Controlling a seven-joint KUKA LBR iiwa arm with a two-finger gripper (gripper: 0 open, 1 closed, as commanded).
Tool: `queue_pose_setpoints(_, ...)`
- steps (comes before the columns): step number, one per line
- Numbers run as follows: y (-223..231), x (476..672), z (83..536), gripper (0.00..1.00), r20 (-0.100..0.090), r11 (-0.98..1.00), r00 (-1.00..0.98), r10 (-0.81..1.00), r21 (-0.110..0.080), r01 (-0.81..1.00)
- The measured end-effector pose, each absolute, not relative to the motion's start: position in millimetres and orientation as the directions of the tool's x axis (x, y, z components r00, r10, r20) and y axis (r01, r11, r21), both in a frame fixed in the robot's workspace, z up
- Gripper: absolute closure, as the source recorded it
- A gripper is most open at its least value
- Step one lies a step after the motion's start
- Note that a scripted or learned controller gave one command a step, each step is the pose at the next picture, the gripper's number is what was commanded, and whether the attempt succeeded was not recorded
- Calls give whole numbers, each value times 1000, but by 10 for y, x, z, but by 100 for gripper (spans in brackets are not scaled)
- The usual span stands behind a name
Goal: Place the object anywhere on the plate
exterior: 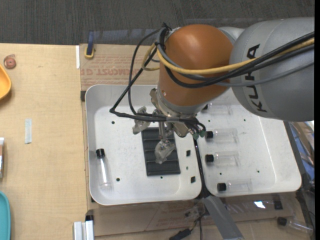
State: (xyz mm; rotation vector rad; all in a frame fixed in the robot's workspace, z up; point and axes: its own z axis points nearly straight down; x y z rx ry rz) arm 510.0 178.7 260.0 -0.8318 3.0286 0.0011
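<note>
At the near edge, a dark bracket (220, 219) and loose cables lie on the brown cardboard (150, 219) under the bins. The left bin (100, 184) is shallow, white, glossy plastic with rounded corners. Near its left wall lies a clear tube with a black cap (102, 170), lengthwise, cap at the far end. In the middle of this bin rests a black ribbed plate (161, 159) — rectangular, with parallel grooves running across it.

The hand (162, 151) hangs directly over the plate, metallic and shiny, its tips low near the ribbed surface; whether anything sits between the fingers, or how far apart they stand, I cannot tell from this angle. Black cables loop around the wrist above it.

The right bin (270, 184) touches the left one along a dark seam and carries three more clear tubes with black caps (227, 159), lying crosswise, one behind another.

Above, the arm's orange band (197, 59) bulges, smooth and round, joined to the grey casing (280, 69) — yellow and black cables cross it.

To the left, the pale wooden worktop (45, 134) bears a small clear strip (28, 131). Beyond lies dark grey carpet (100, 9).
</note>
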Motion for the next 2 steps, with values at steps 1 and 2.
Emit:
queue_pose_setpoints(1, 1787, 5100, 2600, 0, -1, 860, -860, -511, 0, -511)
queue_pose_setpoints(2, 1787, 5100, 2600, 0, -1, 860, -860, -511, 0, -511)
